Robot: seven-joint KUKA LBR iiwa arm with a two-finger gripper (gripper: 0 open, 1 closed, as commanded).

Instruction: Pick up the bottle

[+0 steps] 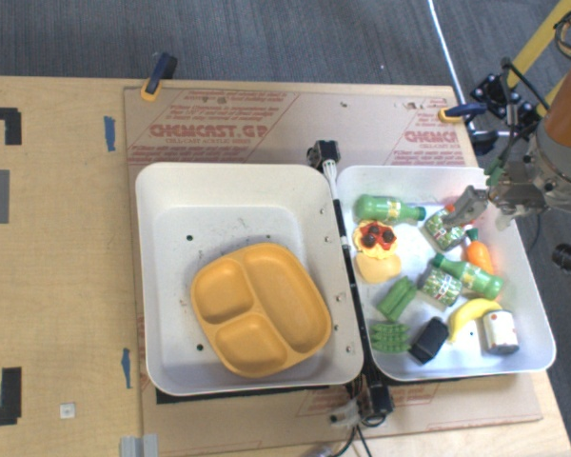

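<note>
The scene is being lit evenly and softly from above; only faint shadows are being cast, and slight blur is being shown throughout.

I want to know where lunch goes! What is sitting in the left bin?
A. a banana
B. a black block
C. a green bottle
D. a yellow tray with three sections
D: the yellow tray with three sections lies in the left bin.
</note>
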